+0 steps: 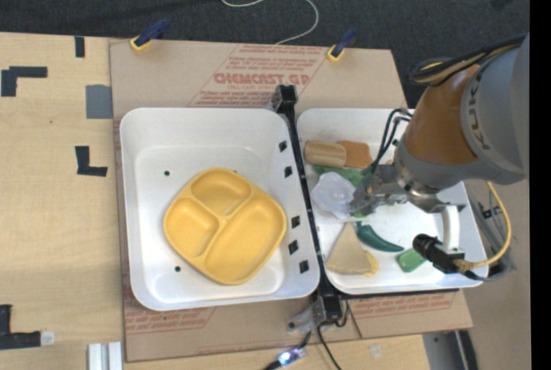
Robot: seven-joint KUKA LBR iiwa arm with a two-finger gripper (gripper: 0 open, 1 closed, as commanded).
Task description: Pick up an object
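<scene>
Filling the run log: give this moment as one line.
arm: over right bin | gripper: low among items | grasp: unclear | yellow plate: left bin

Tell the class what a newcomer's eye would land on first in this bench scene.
The yellow divided plate stands out, lying alone in the left bin. Next comes the grey and orange arm reaching over the right bin, its gripper down among small items, including a wooden block and a green piece.
</scene>
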